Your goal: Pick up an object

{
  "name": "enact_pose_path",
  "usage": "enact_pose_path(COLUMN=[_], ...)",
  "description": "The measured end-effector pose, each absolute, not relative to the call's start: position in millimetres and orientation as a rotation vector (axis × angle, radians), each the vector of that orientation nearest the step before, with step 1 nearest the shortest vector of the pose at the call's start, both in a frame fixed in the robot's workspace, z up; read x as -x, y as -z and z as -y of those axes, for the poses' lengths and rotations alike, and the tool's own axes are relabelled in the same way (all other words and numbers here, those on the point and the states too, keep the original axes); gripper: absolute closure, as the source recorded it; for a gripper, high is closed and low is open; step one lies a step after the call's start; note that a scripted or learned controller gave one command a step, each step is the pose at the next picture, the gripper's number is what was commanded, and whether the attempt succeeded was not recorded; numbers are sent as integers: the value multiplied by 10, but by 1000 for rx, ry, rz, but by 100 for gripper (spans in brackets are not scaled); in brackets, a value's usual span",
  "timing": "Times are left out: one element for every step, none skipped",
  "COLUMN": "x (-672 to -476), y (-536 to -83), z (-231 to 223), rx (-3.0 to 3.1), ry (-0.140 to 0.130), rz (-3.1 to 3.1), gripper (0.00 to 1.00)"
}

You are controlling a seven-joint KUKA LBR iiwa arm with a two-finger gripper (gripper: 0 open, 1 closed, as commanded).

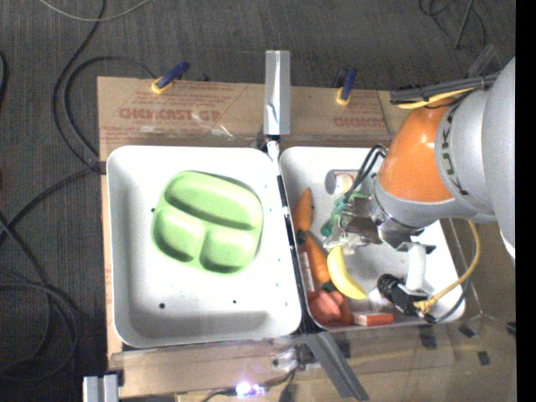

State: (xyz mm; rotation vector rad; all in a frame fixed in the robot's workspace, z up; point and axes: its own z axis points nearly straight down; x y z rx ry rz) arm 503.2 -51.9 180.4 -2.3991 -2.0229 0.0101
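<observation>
the pincer point(342, 231) hangs low inside the right bin point(318, 159), about over its middle. its own body hides the tips from above, so i cannot tell whether it is spread or pressed together.

just beside it, toward the table point(126, 111) edge at the bottom of the view, lies a curved yellow banana point(343, 276). along the bin wall that faces the table's middle lie two orange carrots, end to end. the upper carrot point(303, 210) is level with the pincer, and the lower carrot point(315, 265) is next to the banana. below them, in the bin corner nearest the table's bottom edge, sits a red lump point(329, 306), with a small red-and-white piece point(373, 317) just beside it. a pale grey thing point(339, 178) lies toward the table's top edge, too unclear to name.

the left bin point(134, 291) holds a green moulded tray point(209, 222) at its centre. two blue-and-yellow clamps point(170, 75) grip the table's top edge.
</observation>
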Motion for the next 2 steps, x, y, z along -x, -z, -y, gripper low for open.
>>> enact_pose_path(x=[-5032,-5201], y=[-1805,-887], z=[519,1159], rx=[2399,2615], ry=[-10,7], rz=[2023,1748], gripper=[0,0])
